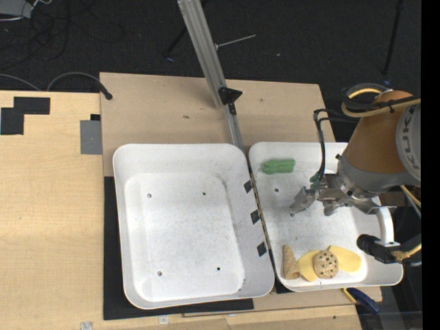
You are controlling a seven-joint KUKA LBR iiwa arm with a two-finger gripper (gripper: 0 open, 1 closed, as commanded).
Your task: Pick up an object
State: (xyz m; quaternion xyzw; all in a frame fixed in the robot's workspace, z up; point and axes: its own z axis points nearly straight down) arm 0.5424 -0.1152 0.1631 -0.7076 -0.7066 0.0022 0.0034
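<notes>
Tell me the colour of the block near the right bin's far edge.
Green; the block lies flat on the white right bin, clear in the camera view.

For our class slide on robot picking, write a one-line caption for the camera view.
The tool hovers in the right bin, between a green object and yellow and tan items.

One fixed camera looks down on me from above, at a slant, facing the counter [172, 102] from its near side. It sits far enough back to take in both white bins: the left bin [182, 225] fully, the right bin [295, 153] nearly so. My arm [378, 150] enters from the right edge.
</notes>
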